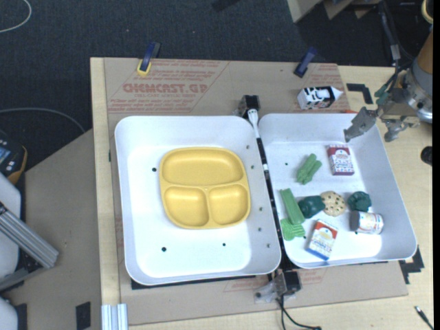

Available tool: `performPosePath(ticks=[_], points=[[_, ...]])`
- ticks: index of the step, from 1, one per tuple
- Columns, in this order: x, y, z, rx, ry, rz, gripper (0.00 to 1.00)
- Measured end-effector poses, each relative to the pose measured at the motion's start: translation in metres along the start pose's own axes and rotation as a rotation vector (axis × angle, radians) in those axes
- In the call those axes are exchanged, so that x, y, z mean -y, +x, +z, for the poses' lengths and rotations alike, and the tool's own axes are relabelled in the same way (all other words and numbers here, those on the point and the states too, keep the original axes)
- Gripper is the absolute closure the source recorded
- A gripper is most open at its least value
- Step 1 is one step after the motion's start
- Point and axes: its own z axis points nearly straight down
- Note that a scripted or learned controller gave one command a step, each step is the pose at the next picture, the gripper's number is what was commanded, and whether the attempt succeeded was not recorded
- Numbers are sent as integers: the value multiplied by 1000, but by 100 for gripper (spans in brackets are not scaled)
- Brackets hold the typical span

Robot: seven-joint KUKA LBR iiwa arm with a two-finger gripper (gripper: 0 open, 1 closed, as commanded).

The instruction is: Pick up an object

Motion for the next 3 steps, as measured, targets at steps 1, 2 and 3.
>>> performPosePath(ticks=[1, 2, 3], points=[[-2, 0, -7, 3, -13, -3, 0], [0, -4, 37, 2, -7, -2, 0], [6, -3, 81, 1, -6, -2, 0]])
